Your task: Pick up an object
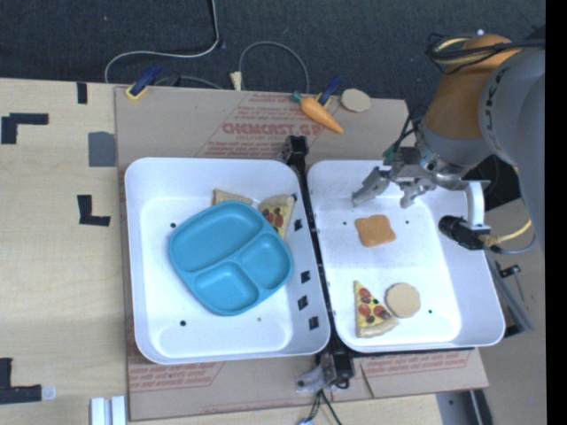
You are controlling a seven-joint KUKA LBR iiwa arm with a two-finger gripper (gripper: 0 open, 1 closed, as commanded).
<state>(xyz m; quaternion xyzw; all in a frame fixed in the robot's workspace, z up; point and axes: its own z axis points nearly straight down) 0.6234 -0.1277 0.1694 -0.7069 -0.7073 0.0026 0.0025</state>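
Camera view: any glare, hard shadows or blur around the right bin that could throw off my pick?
Camera view: even, soft lighting; the right bin has no glare; the toast piece and pizza slice look sharp with faint shadows; the gripper is slightly soft-edged.

Two white bins (142,237). One blue divided plate (230,257). Two pizza slices (372,310), one beside the plate. One toast square (376,230). Two round biscuits (404,300). One carrot (319,113).
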